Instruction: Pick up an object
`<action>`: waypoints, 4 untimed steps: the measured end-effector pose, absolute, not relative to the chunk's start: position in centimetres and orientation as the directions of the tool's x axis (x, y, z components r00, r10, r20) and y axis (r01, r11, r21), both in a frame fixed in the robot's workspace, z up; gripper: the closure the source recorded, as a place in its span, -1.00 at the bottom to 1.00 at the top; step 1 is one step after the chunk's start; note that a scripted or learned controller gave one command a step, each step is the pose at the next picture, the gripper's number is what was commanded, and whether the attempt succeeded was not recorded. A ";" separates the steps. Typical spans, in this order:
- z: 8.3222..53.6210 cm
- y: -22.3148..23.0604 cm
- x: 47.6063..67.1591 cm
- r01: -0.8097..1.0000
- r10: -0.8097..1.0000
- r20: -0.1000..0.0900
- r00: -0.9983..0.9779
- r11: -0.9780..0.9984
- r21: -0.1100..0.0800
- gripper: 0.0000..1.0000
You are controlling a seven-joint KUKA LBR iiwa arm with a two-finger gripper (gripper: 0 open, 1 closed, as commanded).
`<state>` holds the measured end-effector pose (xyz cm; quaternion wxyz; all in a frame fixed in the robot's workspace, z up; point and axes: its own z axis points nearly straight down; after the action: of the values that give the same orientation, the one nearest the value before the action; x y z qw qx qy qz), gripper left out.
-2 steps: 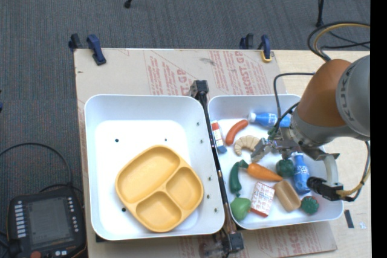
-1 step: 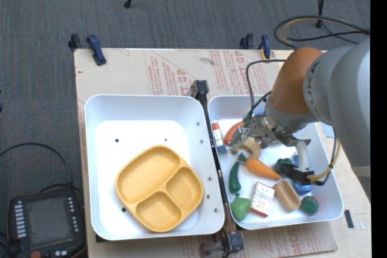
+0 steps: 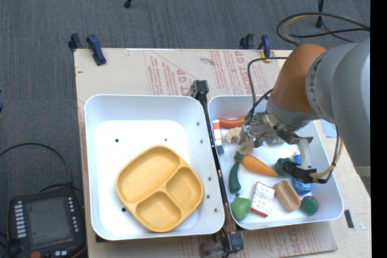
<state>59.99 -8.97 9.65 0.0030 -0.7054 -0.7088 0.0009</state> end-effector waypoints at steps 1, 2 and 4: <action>18.8 -4.0 64.4 1.000 1.000 0.000 -0.005 0.005 -0.001 1.00; 19.9 0.2 63.5 1.000 1.000 0.001 -0.006 0.006 -0.005 1.00; 20.3 6.4 61.9 1.000 1.000 0.000 -0.013 0.013 -0.008 1.00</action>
<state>61.89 6.39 20.25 0.0027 -0.7024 -0.7118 0.0028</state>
